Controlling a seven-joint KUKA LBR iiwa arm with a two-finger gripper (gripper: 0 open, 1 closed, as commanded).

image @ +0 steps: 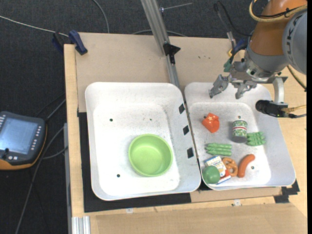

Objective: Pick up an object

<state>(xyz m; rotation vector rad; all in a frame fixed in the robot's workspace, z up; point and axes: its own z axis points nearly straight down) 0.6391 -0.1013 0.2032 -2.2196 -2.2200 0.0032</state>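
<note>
two fingers of gripper [230, 89] spread, nothing btwn them, above far edge of right bin [278, 145], red toy [211, 123] near.

A wooden bench [131, 57] stands on dark, apparently carpeted floor [29, 72] crossed by loose cables [97, 4].

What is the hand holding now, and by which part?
Nothing. The hand hangs open above the far end of the right bin, with no object between its fingers.
</note>
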